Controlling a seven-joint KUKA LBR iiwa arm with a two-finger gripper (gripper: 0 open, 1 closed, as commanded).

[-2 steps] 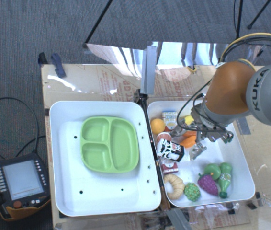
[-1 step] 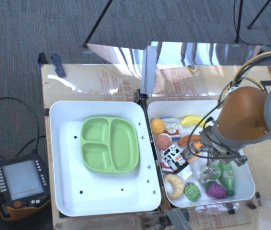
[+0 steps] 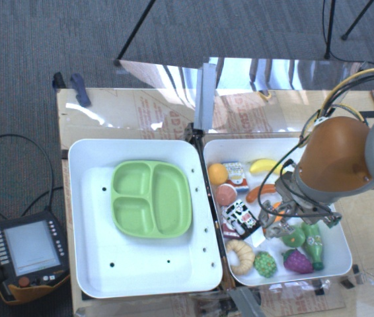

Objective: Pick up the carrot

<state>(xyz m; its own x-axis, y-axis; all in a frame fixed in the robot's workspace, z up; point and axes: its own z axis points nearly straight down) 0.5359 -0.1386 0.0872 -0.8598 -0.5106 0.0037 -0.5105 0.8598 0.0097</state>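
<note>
The carrot is an orange piece lying in the right bin, just below the banana. Its right end is hidden under the arm. My gripper hangs below the orange band of the wrist, low over the bin's middle. It sits just right of and below the carrot, beside the cow-patterned carton. Whether it touches the carrot I cannot make out.
The right bin also holds an orange, a small box, a red fruit, a bagel, a green bumpy fruit, purple grapes and a green bottle. A green divided plate lies in the left bin.
</note>
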